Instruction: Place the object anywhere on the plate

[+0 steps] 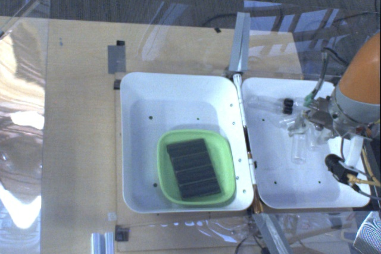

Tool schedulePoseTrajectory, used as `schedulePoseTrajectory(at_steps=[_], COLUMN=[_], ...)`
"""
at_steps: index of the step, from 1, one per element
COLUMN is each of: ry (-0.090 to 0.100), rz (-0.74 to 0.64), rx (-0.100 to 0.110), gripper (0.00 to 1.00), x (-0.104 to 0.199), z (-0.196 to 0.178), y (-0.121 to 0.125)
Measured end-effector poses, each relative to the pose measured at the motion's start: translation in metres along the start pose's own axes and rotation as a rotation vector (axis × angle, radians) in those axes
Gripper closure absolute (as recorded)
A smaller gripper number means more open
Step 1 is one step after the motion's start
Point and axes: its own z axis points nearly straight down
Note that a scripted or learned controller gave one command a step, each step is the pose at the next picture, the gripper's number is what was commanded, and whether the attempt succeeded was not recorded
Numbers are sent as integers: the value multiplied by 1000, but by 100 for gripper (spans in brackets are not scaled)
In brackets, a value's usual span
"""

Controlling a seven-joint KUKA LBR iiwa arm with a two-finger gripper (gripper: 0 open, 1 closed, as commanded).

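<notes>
A dark grey ribbed rectangular block lies flat on the green plate, which sits in the front part of the left bin. My gripper hangs over the right bin, well right of the plate and apart from the block. Its clear fingers look spread, with nothing between them. The grey arm with its orange band comes in from the right.
A small black part sits by the gripper in the right bin's back area. Black cables trail near the bin's right wall. A metal divider runs between the bins at the back. Wooden bench surrounds both bins.
</notes>
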Motion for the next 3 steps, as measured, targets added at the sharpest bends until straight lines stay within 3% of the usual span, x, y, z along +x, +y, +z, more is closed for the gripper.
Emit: schedulePoseTrajectory(at_steps=[1,2,3], ry=[1,2,2], rz=[-84,-218,-209], rx=[4,3,3], gripper=[100,100,100], x=[51,128,173], z=[12,11,11], y=[-44,-69,-84])
